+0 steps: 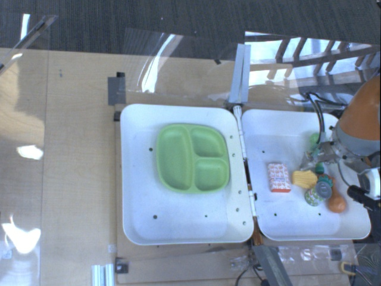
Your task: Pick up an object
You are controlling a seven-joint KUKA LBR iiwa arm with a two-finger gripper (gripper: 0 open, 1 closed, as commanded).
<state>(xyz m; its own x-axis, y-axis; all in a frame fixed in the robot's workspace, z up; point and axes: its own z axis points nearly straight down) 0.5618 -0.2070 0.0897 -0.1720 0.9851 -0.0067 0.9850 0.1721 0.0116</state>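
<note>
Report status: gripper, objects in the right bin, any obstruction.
Gripper low in right bin, over toy cluster; grip unconfirmed. Yellow toy, orange toy, red-white box close together. Green divided tray in left bin.

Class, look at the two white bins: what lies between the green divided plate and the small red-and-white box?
In the camera view, bare bin floor and the two bins' touching rims lie between the green plate and the box; no loose object.

Pale wooden bench [59,159] under clear glare-streaked sheeting, dark ribbed carpet [149,8] beyond.
</note>
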